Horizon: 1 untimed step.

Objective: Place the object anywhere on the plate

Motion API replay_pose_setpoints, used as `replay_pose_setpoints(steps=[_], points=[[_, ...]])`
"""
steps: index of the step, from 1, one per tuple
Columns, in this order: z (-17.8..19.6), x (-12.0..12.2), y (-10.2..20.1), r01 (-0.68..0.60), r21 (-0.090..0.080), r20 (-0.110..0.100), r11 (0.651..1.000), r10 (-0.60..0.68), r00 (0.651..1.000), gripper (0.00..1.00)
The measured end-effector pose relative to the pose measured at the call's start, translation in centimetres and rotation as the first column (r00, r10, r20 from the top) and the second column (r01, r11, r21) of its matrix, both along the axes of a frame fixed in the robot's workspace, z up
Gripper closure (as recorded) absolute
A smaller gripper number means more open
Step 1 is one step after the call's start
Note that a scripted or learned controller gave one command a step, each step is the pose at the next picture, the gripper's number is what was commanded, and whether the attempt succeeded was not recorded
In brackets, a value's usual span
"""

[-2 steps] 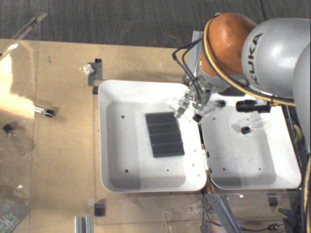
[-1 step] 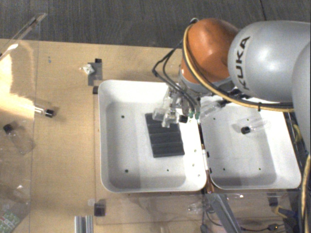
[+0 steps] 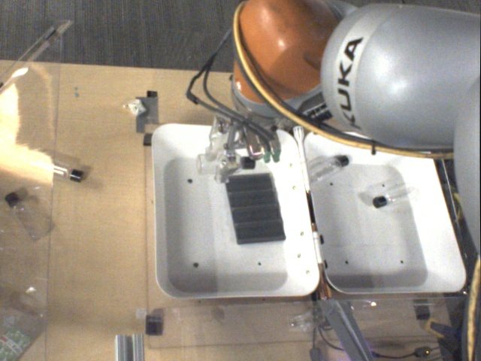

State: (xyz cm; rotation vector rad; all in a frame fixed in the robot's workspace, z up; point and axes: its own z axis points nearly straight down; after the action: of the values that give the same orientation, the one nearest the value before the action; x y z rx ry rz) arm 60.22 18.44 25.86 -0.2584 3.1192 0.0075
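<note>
The vial (image 3: pixel 383 198) lay in the right bin (image 3: pixel 443 277), well apart from the plate (image 3: pixel 255 209) by my jaws; whether they were clenched, I couldn't tell. It looked light, stiff and slick, best pinched across mid-body.

Two bins side by side on the bench (image 3: pixel 83 277). Left bin (image 3: pixel 180 262): ribbed plate (image 3: pixel 255 207) lying flat, centre-right, nearer the far wall. Gripper (image 3: pixel 234 155) just above the plate's far edge, under the arm (image 3: pixel 391 74), which reaches in from the far right. Right bin (image 3: pixel 443 269): small object (image 3: pixel 382 199) toward its middle. Small vial (image 3: pixel 69 174) on the bench, well left of both bins.
</note>
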Motion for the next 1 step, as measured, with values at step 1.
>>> replay_pose_setpoints(steps=[1], points=[[0.00,0.02,-0.04,0.001,0.000,0.000,1.000,-0.001,1.000,0.00]])
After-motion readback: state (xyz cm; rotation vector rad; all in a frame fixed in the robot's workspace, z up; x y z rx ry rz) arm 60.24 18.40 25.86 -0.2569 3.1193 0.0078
